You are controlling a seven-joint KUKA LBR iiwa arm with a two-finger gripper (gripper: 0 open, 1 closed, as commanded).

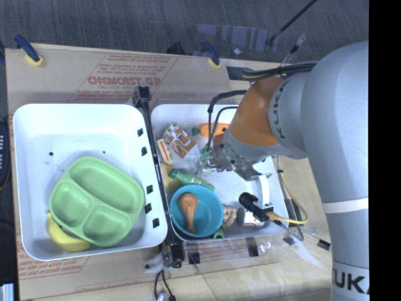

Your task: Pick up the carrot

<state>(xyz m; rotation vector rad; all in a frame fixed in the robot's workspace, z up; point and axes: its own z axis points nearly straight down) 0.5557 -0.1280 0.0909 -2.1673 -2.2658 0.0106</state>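
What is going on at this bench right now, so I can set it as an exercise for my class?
A grey robot arm reaches from the right over the right bin, which holds a jumble of toy food. Its tool hangs low above a green bottle, near a blue bowl. An orange piece, probably the carrot, lies at the bin's far edge, partly hidden by the wrist and apart from the tool. The left bin holds a green divided tray.
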